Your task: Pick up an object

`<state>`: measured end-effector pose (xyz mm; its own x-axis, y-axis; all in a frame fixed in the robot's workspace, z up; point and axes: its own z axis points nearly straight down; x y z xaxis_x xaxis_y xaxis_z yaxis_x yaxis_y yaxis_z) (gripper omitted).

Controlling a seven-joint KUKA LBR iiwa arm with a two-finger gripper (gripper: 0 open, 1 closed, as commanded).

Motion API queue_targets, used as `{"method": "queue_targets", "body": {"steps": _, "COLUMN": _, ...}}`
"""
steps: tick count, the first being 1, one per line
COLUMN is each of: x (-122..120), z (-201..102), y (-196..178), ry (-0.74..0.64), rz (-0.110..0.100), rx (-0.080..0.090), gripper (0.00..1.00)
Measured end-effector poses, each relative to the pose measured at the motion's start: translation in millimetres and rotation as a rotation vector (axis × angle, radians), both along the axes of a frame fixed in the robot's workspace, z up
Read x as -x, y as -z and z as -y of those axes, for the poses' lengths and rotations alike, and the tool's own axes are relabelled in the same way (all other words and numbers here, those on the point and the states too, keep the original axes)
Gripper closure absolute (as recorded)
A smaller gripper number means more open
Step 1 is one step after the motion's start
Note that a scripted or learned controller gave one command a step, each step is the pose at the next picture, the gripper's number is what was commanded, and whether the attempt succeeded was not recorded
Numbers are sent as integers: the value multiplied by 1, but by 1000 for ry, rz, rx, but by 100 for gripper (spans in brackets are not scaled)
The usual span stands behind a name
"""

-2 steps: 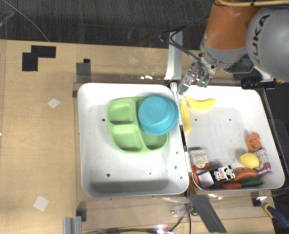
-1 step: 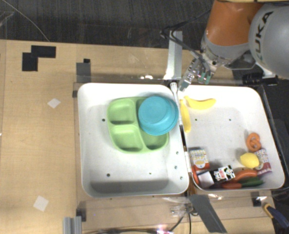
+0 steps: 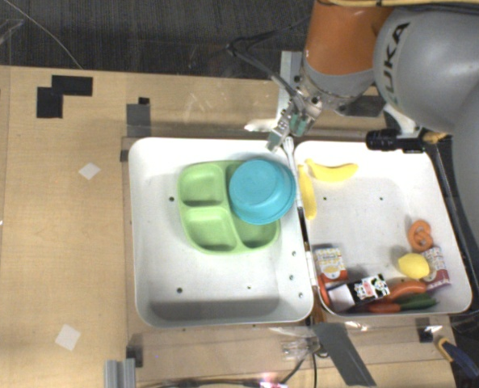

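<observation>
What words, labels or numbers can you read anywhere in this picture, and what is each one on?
"UKA": dark letters on the grey arm casing at upper right; it looks like the brand name with its first letter cut off.
Small carton in the right bin: printed label, too small and blurred to read.
Black-and-white box: markings too blurred to read.
Packet at the right edge of that bin: print unreadable.

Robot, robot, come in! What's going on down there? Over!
Pincer above the bins' shared top edge, nothing seen in it. Round blue plastic bowl sits on green divided tray, left bin. Yellow plastic banana nearest, right bin.
</observation>
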<state>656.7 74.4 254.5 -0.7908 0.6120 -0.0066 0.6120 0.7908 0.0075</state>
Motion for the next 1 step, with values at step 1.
{"method": "queue_targets", "body": {"steps": 1, "x": -2, "z": -1, "y": -13, "ry": -5, "rz": 10, "rx": 0, "gripper": 100}}
